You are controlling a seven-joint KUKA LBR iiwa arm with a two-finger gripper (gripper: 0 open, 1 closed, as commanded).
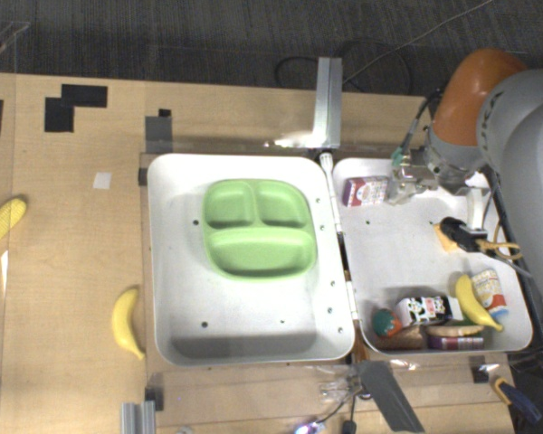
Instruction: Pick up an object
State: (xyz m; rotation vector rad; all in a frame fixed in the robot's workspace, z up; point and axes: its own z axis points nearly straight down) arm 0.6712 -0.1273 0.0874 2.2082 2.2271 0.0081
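My gripper (404, 186) hangs low over the back left part of the right bin (407, 260), reaching in from the right. Just to its left a small maroon and white carton (366, 191) lies on the bin floor, close to the gripper or touching it; I cannot tell which. Along the bin's front edge lie a yellow banana (471, 302), a small pale bottle with a red end (490, 289), a black and white cow-print carton (423, 310), a round brown and red thing (385, 322) and a dark flat bar (454, 334).
The left bin (176, 324) holds a green divided plate (257, 226). On the bench left of the bins lie a yellow banana (127, 322) and a yellow corn cob (2, 223). A metal post (328, 107) stands behind the bins.
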